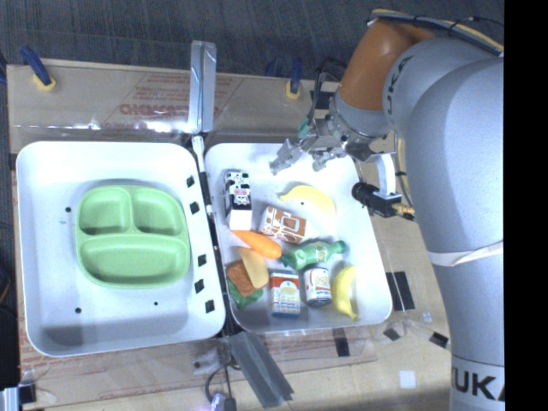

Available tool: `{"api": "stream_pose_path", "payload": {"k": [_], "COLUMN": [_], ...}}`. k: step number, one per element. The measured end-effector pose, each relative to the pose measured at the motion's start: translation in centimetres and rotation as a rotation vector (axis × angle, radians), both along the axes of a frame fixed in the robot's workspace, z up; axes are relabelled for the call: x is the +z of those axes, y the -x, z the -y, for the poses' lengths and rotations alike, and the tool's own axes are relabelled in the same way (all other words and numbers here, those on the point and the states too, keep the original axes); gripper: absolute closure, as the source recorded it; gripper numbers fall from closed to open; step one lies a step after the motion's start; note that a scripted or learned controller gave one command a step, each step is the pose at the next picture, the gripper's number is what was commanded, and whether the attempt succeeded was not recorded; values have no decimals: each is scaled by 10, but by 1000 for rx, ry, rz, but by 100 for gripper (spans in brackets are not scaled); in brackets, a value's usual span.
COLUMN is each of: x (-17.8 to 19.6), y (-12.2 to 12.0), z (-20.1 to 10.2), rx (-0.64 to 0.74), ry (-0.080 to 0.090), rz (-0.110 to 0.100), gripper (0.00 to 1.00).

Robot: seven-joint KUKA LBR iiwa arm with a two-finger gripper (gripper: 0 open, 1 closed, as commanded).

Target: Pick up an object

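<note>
Hovering my claw (301, 155) over right bin's (370, 229) far end, fingers spread, holding nothing; yellow slice (310, 198) lying just toward camera, long axis across bin.

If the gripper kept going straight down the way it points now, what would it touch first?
Probably the bare floor of the right bin, near its far edge. The gripper hangs over the open patch between the milk carton and the yellow wedge. Depth is uncertain, so it might clip the wedge.

To my left, the white left-hand bin (51, 315) holds a pale green three-compartment plastic tray (133, 234), lying flat near its centre. A grey metal divider bar (203, 84) stands between the two bins. Blue clamps (36, 65) grip the bench's far edge.
</note>
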State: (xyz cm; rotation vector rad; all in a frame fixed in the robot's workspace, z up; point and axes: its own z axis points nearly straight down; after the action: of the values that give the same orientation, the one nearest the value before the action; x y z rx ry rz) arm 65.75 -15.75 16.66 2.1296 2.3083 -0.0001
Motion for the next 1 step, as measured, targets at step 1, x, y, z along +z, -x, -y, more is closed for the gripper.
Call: {"api": "stream_pose_path", "payload": {"k": [1], "x": [-39], "y": [77], "z": [31], "rx": [40], "ry": [0], "rz": [-3], "gripper": [0]}}
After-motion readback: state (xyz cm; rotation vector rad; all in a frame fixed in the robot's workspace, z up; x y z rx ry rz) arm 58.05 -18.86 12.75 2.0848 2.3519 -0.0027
